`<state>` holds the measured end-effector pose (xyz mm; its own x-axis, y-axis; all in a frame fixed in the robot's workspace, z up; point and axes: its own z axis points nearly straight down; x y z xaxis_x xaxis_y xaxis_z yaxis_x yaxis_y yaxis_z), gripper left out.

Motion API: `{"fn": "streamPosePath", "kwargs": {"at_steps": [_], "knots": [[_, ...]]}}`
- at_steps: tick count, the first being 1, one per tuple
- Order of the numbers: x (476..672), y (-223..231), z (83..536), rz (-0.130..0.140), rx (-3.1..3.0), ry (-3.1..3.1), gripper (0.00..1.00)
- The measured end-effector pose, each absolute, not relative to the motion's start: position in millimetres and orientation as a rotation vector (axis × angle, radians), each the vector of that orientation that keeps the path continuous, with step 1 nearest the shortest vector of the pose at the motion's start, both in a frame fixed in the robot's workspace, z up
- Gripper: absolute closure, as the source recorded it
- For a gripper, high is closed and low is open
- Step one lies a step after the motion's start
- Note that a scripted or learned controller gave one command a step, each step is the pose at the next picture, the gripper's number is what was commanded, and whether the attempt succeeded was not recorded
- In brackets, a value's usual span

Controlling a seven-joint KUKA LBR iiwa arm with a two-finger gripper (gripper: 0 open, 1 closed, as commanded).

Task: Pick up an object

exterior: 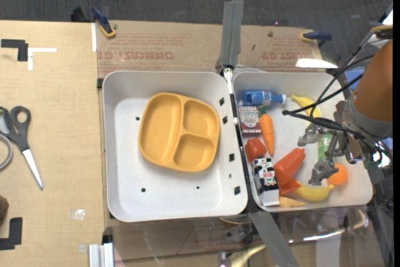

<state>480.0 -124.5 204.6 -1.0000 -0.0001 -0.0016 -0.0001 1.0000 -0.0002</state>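
My gripper (316, 152) hangs low over the right side of the right bin (284, 203). It is open, with one finger toward the bin's middle and the other near the front. A green object (324, 147) lies between the fingers, and I cannot tell whether they touch it. Just in front of it are an orange ball (338, 177) and a yellow banana (314, 192). To the left lie a red wedge (289, 164), a carrot (267, 132), a red pepper (255, 148), a blue bottle (259, 97) and a small printed box (265, 177).
The left bin (119, 153) holds a yellow divided plate (179, 132). A second banana (304, 103) lies at the back of the right bin. Black cables (325, 97) cross above that bin. Scissors (24, 144) rest on the bench at far left.
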Motion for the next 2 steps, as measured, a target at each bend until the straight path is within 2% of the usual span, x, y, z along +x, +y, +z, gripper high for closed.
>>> {"fn": "streamPosePath", "kwargs": {"at_steps": [1, 2], "knots": [[539.2, -116, 111, -0.011, -0.155, 3.122, 0.00], [510.0, -104, 97, -0.007, -0.062, 3.124, 0.00]]}}
